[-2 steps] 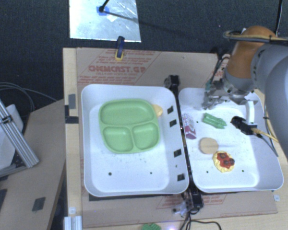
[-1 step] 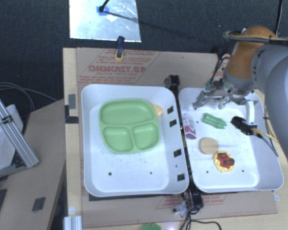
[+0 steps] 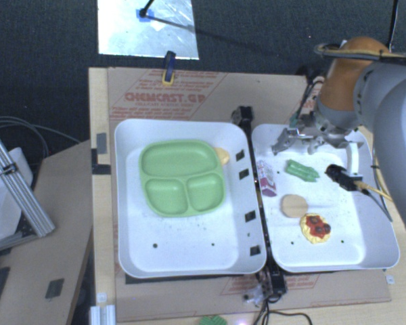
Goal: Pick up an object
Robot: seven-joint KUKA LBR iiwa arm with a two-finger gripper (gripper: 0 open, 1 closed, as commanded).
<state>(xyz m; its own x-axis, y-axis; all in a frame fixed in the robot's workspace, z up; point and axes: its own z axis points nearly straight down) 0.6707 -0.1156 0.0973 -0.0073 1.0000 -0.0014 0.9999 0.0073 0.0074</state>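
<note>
Green pepper [image 3: 302, 170] lies just below the end effector [image 3: 299, 143], whose prongs stand apart, gripping nothing. Approach seems underway; next it must descend and close around it.

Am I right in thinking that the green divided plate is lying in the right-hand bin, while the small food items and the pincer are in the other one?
Not quite: the camera view shows the green divided plate lying in the left-hand bin. The small food items, such as the green piece and the tan disc, and the pincer are in the right-hand bin.
</note>
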